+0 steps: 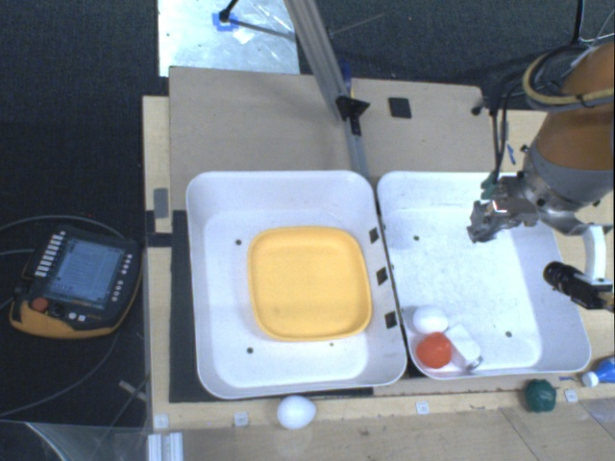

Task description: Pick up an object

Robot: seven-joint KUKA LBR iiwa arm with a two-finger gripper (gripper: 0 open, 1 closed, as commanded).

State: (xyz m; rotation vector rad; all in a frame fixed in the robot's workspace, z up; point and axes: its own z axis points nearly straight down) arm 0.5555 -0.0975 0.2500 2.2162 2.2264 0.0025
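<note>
My pincer [488,221] hangs over the right bin [452,257], up toward its far side, and I cannot tell how it stands from this slanted look down. What I can pick from lies well away, huddled in the near corner of that bin: a white egg [430,320], an orange ball [435,351] touching it, and a small white block [465,346] just beside the ball.

To do this well, I judge I should travel to that corner, settle on one piece, and come down straight so I do not shove the cluster against the wall. The egg and ball look smooth and round, likely to roll or squirt out; the block's flatter faces seem kinder to grip. The bin is glossy white plastic. The left bin holds a yellow plate [309,281], square with rounded corners, matte.
</note>
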